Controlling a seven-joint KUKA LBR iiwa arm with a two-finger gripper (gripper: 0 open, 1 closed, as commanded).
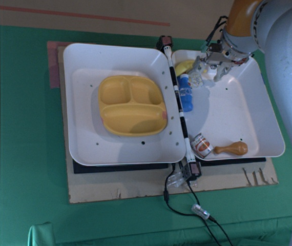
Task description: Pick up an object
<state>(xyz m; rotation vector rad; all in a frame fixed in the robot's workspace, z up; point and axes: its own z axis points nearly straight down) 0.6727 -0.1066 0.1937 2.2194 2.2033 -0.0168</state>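
In the right bin (pixel 271 118), a blue bottle (pixel 186 95) lies along the left wall. A yellow rounded object (pixel 183 65) sits just behind the bottle in the far left corner. My gripper (pixel 200 77) hangs low over that corner, right beside the bottle's top and the yellow object, and partly hides them. At the bin's near edge lie a small red and white can (pixel 202 145) and a brown wooden drumstick-shaped piece (pixel 232 148). I see nothing clearly lifted off the bin floor.
The left bin (pixel 79 137) holds a yellow divided plate (pixel 131 105). A black and white divider rail (pixel 179 104) runs between the bins. Cables (pixel 197 209) trail over the green cloth in front. My arm reaches in from the upper right.
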